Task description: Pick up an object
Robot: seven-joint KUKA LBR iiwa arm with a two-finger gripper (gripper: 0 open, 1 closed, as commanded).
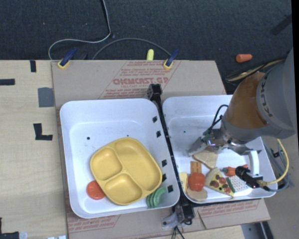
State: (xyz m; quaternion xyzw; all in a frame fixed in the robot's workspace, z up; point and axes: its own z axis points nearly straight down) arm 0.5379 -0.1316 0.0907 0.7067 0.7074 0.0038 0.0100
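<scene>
From the camera view above the table, the grey arm reaches in from the right and sets the tool low over the middle of the right bin; whether the tool is open or closed cannot be told from here, and nothing can be seen in its grasp; just below the tool in the picture lies a toast slice, so close that touching or apart cannot be judged; further below and slightly right of the tool sits a pizza slice; below and left of the tool a red tomato rests against a tan biscuit, with a small orange-brown block between the tomato and the tool; well to the left of the tool, past the wall between the bins, the left bin holds a yellow divided plate; a red ball lies at the plate's far-left edge, and a green ribbed piece lies at the plate's lower-right edge, nearer the tool; both bins stand on a cardboard sheet.
</scene>
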